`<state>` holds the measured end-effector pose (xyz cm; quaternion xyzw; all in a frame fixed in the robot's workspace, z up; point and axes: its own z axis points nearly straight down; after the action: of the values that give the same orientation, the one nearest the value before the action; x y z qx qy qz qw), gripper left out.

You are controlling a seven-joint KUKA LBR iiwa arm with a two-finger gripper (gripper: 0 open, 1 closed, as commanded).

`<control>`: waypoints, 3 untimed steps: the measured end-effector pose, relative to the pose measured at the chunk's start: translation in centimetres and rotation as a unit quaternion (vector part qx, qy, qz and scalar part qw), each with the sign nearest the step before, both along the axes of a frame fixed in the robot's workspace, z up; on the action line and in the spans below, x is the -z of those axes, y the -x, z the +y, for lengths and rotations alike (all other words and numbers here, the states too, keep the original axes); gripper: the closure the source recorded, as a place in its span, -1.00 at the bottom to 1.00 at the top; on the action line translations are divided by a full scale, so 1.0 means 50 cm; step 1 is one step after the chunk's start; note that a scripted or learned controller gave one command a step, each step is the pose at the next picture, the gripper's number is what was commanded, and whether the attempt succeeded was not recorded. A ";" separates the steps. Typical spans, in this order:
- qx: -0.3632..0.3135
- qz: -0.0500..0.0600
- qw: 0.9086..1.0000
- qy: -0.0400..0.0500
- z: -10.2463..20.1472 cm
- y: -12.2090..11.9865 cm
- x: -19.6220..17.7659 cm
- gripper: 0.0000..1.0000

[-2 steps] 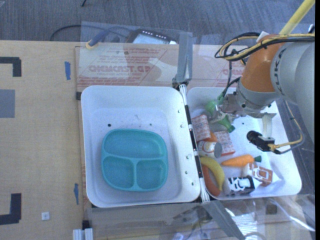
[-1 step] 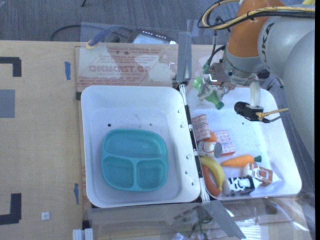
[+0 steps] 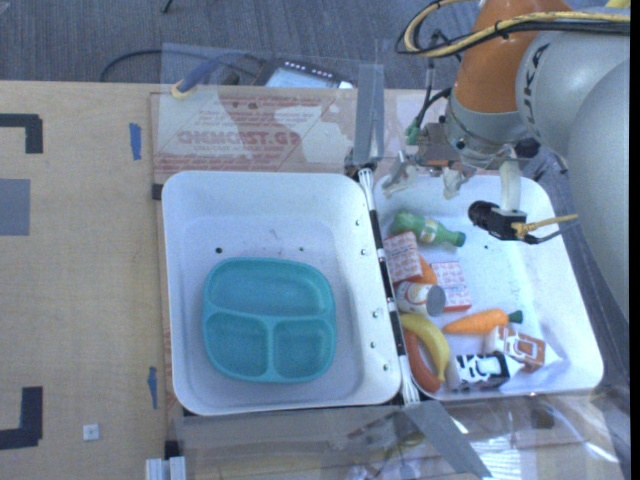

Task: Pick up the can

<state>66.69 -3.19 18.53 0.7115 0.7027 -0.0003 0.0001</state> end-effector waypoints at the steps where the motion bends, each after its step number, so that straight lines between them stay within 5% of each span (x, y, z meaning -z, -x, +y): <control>1: 0.133 -0.001 0.991 0.000 -0.062 0.000 -0.030 -1.00; 2: 0.243 0.000 0.970 0.000 -0.135 0.037 0.155 -1.00; 3: 0.260 0.000 0.966 0.000 -0.126 0.001 0.153 -1.00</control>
<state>66.66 -9.50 10.86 0.8697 0.4936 -0.0004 -0.0004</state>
